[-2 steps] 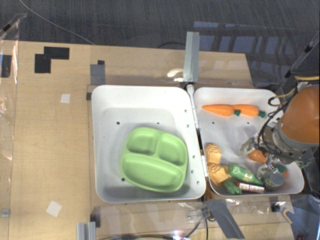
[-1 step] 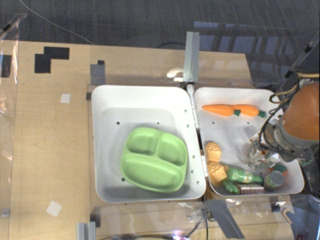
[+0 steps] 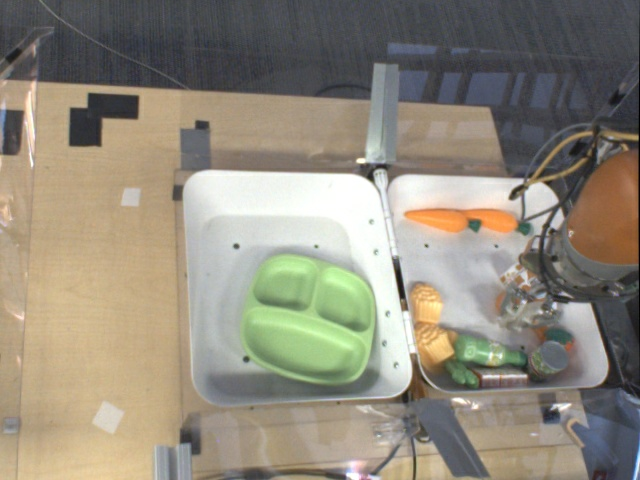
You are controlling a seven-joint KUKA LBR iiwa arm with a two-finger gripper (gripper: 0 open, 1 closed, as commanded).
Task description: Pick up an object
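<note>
Left bin (image 3: 200,268): we see a green divided plate (image 3: 310,318) lying in it.
Right bin (image 3: 596,368): we see two carrots (image 3: 462,221) at the far side; a waffle (image 3: 428,303), a green bottle (image 3: 490,352) and a can (image 3: 549,359) along the near edge.
Gripper (image 3: 525,303): we find it low inside the right bin, just above the can.
Fingers: we cannot tell whether they grasp anything.

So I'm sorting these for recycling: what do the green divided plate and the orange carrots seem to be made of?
The green three-compartment plate looks like moulded plastic with a smooth, slightly matte finish: uniform colour, soft rounded rims. The two orange carrots look like toy plastic too, evenly coloured with a faint sheen, though rubber cannot be ruled out.
</note>
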